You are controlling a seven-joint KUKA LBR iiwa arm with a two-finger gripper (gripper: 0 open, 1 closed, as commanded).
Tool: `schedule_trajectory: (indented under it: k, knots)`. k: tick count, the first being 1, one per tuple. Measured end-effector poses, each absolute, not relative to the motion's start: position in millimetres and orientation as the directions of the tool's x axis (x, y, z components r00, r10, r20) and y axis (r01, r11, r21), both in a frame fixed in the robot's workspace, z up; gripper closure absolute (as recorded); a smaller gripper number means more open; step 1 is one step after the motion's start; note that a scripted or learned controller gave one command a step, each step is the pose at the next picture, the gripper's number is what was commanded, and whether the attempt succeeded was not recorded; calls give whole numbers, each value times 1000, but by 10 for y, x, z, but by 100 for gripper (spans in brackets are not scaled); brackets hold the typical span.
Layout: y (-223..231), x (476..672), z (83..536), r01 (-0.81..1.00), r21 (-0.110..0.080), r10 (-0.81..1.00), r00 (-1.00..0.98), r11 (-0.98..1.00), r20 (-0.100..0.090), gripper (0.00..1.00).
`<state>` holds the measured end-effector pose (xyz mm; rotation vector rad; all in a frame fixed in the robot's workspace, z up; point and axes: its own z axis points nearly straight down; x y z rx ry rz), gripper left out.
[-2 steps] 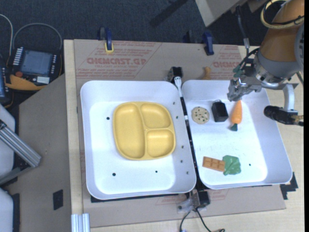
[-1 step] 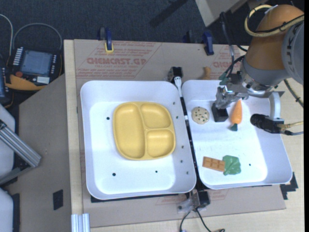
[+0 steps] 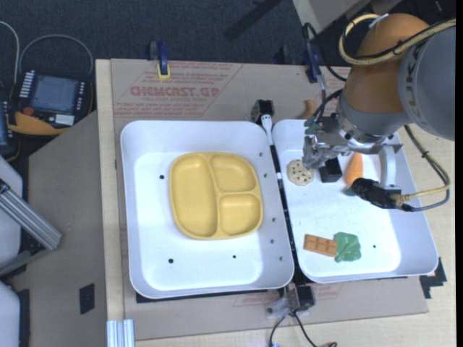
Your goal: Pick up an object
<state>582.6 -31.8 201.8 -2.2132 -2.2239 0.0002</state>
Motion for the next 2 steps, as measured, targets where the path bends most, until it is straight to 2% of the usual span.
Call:
schedule_trajectory:
  k: [1, 2]
  knots:
    - [96, 5691, 2081, 1000, -3, 1000, -5, 5, 3, 100]
    - [524, 5450, 2060, 1000, -4, 1000, -4, 4, 3, 100]
